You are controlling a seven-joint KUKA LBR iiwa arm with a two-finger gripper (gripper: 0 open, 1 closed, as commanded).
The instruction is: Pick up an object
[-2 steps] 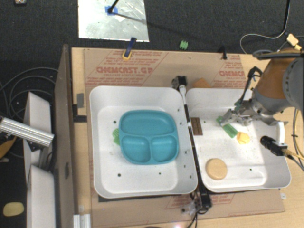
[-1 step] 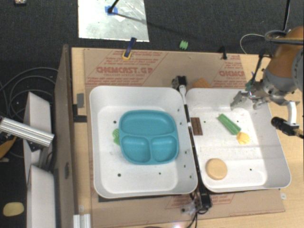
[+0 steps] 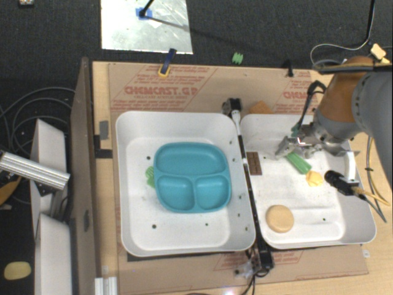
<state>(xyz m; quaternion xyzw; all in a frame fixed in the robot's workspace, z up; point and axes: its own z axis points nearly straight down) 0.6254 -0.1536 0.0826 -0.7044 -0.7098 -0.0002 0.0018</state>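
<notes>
Reaching into the right bin (image 3: pixel 362 226), the gripper (image 3: pixel 299 145) hangs just above a green object (image 3: pixel 300 163); its opening cannot be told. Behind it, the cardboard sheet (image 3: pixel 184 85) reads "CHEMCAST GP"; a blue tray (image 3: pixel 191 176) lies well away.

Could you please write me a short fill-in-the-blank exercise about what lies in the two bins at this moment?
1. The blue tray lies in the ____ bin.
2. The round tan disc lies near the right bin's ____ edge.
3. The gripper hangs right beside the ____ object.
4. A small ____ piece lies next to the green object.

Missing words: left; front; green; yellow
</notes>
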